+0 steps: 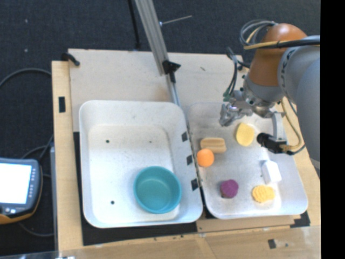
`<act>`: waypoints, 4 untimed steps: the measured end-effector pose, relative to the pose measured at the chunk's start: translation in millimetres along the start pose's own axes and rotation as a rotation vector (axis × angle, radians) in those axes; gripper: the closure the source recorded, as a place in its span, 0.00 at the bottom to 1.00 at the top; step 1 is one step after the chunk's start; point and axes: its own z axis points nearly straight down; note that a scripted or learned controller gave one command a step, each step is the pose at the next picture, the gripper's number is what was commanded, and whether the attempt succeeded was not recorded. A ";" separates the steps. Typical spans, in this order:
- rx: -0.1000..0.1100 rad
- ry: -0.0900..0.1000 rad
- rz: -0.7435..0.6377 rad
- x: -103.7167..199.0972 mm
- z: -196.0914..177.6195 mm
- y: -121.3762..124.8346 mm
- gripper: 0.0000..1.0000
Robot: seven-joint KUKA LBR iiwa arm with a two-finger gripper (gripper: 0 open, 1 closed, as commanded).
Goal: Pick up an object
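Observation:
My gripper (228, 116) hangs over the back of the right bin (294, 198), below the orange wrist band. I see nothing between its fingers. A pale yellow round object (245, 134) lies just to its right and nearer the front. A tan block (213, 144) lies in front of the gripper, with an orange ball (205, 158) beside it. Further forward lie a purple object (229, 188), a yellow ridged object (263, 193) and a small white block (270, 172).
The left bin (97, 123) holds a teal bowl (157, 189) near its front right. A slanted metal pole (156, 36) rises behind the bins. A black cable and clip (272, 143) hang by the arm. A screen device (16, 188) sits at far left.

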 end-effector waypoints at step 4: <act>0.006 0.004 -0.007 89.6 -87.8 -61.0 1.00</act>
